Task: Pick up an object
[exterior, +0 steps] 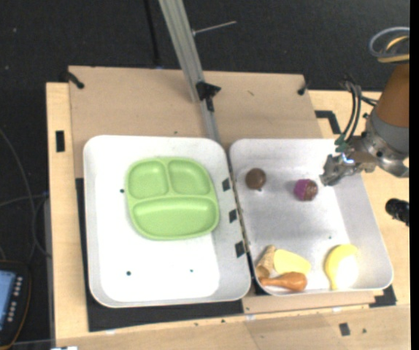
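The gripper [333, 170] hangs over the right bin [282, 221] near that bin's far right corner, reaching in from the right edge. Whether it is spread or pressed together cannot be told, as its tip is small and blurred; nothing shows pinched in it.

Just beside the gripper, toward the bin's middle, lies a small purple ball [306, 189]. A brown ball [255, 179] sits near the far left corner of the same bin, well apart from the purple one. Along the near edge, a yellow lemon-like piece [342, 265] lies by the near right corner, and a pale yellow piece [290, 261] touches an orange carrot-like piece [286, 281] near the near left corner.

The left bin [107, 268] carries a green divided plate [171, 197] toward its far edge.
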